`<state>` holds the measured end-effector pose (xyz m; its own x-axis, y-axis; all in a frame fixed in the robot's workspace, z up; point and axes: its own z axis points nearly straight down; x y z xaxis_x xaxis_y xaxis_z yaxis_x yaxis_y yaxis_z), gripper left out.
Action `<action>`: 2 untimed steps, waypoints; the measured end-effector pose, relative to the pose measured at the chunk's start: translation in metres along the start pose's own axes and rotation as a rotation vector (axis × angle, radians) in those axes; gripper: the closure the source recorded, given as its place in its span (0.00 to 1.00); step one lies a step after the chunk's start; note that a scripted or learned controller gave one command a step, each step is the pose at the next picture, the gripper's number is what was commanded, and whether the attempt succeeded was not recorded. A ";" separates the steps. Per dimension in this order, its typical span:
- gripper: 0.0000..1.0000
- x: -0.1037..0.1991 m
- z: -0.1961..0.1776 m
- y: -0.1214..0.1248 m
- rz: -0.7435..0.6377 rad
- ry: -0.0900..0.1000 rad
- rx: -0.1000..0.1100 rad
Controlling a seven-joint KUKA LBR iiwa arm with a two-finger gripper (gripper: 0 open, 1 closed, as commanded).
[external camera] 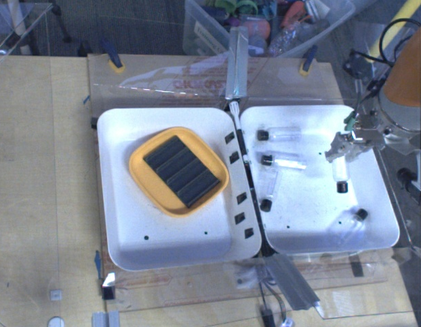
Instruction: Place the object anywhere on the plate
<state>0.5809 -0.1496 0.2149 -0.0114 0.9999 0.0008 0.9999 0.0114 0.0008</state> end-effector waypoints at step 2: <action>0.00 0.027 -0.011 -0.015 -0.123 0.001 0.003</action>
<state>0.5657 -0.1230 0.2255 -0.1337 0.9910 0.0015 0.9910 0.1337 -0.0023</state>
